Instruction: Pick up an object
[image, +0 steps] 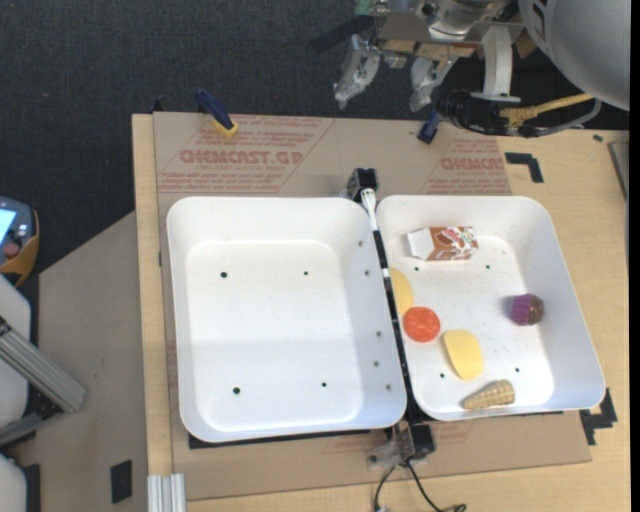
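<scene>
left bin (200, 300): it lay to the left of the black hinge (380, 262), which serves as landmark; count, one; small dark dots marked its floor.
hinge: the strip ran down between the two bins, from the top clip toward the bottom one; count, one.
yellow slip (400, 290): it lay just right of the hinge, touching the wall there, long axis along the hinge; count, one.
red disc (421, 324): it sat right of the hinge's lower half, near the yellow slip's lower end; count, one.
carton (442, 242): it lay right of the hinge's upper part, long axis across the bin; count, one.
yellow oval (463, 354): it was right of the hinge and below the red disc; count, one.
cone (488, 395): it lay right of the hinge's lower end, against the bin's bottom rim, long axis across; count, one.
purple ball (527, 309): it sat farthest right of the hinge; count, one.
right bin (570, 300): it held all six objects; count, one.
gripper (392, 82): it hung above the hinge's top end, over the cardboard, outside both bins, fingers spread apart with nothing between them.
key relation: every object lay below the gripper and right of the hinge; the carton looked nearest, so the move would probably go downward and slightly right.
</scene>
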